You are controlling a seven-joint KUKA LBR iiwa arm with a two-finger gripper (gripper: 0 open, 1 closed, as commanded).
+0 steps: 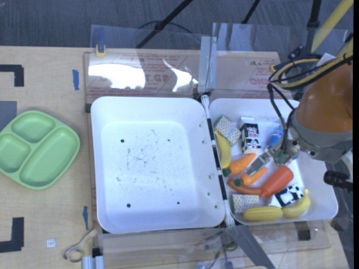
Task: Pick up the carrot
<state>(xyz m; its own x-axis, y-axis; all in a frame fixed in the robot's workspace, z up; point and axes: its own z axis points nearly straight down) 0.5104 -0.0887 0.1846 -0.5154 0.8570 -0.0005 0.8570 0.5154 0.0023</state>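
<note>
Though we begin at the far left: a green divided plate (38, 148) lies on the wooden bench (45, 66), well apart from everything the task concerns.
Left bin: the left bin (106, 116) is white and shallow, with faint blue scribbles on its floor, and sits edge to edge with its neighbour.
Right bin: the right bin (328, 203) holds a crowd of toy food, packed close.
Banana: a yellow banana (223, 148) lies along the right bin's left wall.
Carrot: the carrot (242, 163) is small and orange with a green stub, just right of the banana and left of the gripper.
Other orange pieces: a slimmer orange stick (255, 175) and a larger red-orange piece (276, 181) lie just beside the carrot, easily mistaken for it.
Handling: we judge the carrot a light, stiff plastic toy, smooth and tapered, likely to slip or roll.
Where to hold: across the thick middle of its body, away from the narrow tip.
Gripper: the gripper (263, 162) sits low among the food, just right of the carrot.
Hand state: we cannot tell how it stands, nor that it holds anything.
Arm: the grey and orange arm (331, 102) reaches in from the right.
</note>
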